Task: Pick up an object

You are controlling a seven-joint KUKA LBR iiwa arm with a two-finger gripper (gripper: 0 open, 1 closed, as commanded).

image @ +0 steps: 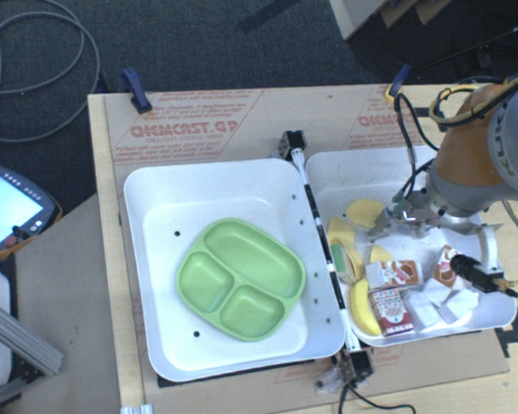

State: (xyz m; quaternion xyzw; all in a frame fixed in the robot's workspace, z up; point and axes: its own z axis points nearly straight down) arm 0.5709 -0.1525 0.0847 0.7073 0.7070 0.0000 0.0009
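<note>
The right bin (pixel 361 165) holds a jumble of small things. A pale yellow round piece (pixel 364 211) lies near its middle, a yellow banana-like piece (pixel 340 237) rests against its left wall, and another banana (pixel 363 307) lies at the front left. Two red and brown cartons (pixel 393 312) (pixel 394 274) lie side by side in front. My gripper (pixel 398 217) reaches in from the right, low over the bin, just right of the round yellow piece and behind the cartons. The wrist hides its fingers, and I see nothing held.
A green divided plate (pixel 240 279) lies in the left bin (pixel 153 199). A small red and white item (pixel 445 269) and white packets (pixel 453 308) sit at the right bin's front right. Cables (pixel 412 140) hang beside the arm's orange band (pixel 470 158).
</note>
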